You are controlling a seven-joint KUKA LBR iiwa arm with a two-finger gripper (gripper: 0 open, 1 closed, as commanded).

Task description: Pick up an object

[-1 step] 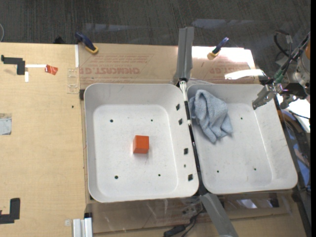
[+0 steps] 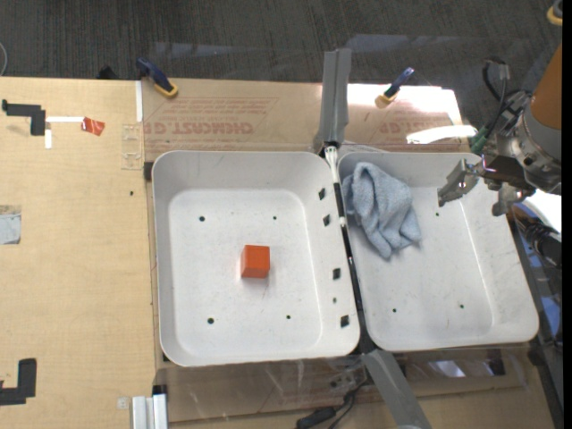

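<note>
So the end effector (image 2: 476,189) is hanging over the upper right corner of the right bin (image 2: 500,324), fingers spread apart and gripping nothing at all. The arm (image 2: 547,123) is coming in from the right edge, sitting just over that bin's far rim. A crumpled grey-blue cloth (image 2: 382,207) is lying in the upper left part of the same bin, right up against the divider (image 2: 338,195) between the two bins and well apart from the fingers. Most of that bin's floor below and right of the cloth is lying open. Over in the left bin (image 2: 179,329), an orange block (image 2: 256,262) is sitting by itself near the middle, with bare white floor showing on every side, nowhere near any wall.
</note>
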